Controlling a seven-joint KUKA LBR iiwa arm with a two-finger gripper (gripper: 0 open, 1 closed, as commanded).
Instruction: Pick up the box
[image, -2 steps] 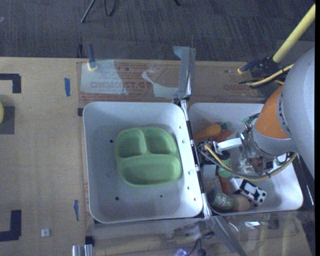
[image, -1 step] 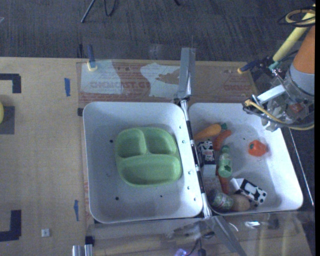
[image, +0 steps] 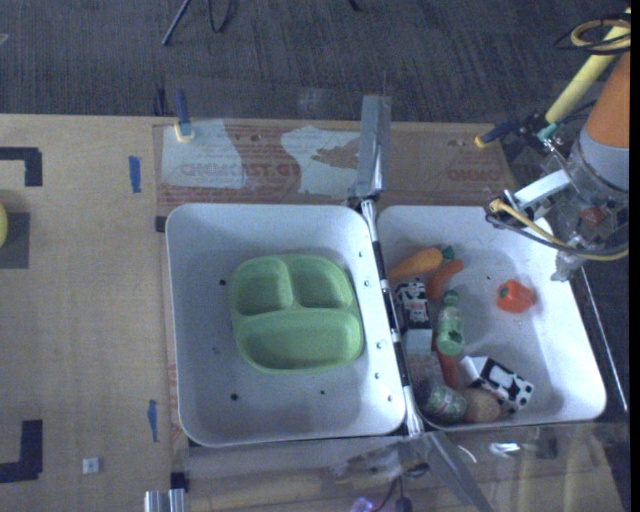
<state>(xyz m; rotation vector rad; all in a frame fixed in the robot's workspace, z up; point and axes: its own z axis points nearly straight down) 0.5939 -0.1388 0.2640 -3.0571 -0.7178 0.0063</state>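
Over the far right corner of the right bin (image: 590, 400), the grey arm's gripper (image: 567, 252) hung above the rim; whether it was open or closed could not be made out. The black-and-white box (image: 503, 381) lay flat on the bin floor near the front wall, well apart from the gripper, toward the viewer and somewhat left. Its long axis ran at a slant across the bin. An orange toy (image: 515, 296) sat between them.
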